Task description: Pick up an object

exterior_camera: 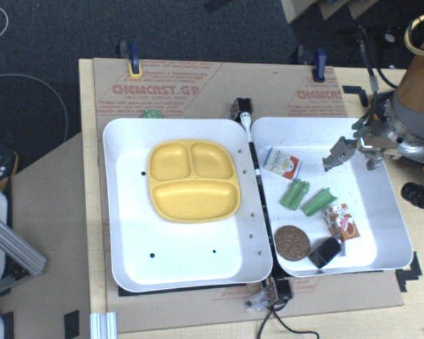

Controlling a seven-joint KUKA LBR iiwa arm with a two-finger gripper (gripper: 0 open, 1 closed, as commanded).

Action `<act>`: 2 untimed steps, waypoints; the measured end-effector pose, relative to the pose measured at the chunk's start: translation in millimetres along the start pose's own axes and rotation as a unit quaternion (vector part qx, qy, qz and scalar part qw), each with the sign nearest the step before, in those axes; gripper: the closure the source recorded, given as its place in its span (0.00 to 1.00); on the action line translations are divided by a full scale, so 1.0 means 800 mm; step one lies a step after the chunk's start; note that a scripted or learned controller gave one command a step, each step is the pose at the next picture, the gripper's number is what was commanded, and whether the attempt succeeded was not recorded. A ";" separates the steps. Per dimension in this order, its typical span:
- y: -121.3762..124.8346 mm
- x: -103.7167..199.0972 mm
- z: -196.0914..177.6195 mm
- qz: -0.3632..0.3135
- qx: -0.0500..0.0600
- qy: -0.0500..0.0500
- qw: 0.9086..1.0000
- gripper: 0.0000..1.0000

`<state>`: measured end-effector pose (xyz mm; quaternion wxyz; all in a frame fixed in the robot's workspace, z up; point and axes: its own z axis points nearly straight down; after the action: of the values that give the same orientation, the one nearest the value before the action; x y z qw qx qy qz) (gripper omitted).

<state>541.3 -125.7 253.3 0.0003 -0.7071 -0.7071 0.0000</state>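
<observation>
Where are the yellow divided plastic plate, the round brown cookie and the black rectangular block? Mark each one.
yellow divided plastic plate (194,181), camera view, on its large lower compartment.
round brown cookie (292,241), camera view, on the middle of its top face.
black rectangular block (326,251), camera view, on its top face.

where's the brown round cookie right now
In the right bin, near its front-left corner, beside the black block and below the green pieces: the cookie.

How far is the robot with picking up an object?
Nothing looks picked yet. The gripper hangs over the right bin with nothing between its fingers. The carton, green pieces, packet, brown disc and black block all lie in the bin. Descending, grasping and lifting remain.
</observation>
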 end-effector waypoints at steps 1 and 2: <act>0.005 0.135 0.060 -0.005 0.003 0.002 1.000 0.00; 0.007 0.126 0.043 0.000 -0.001 0.000 1.000 1.00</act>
<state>546.6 -25.1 219.1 -0.0004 -0.7070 -0.7072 -0.0007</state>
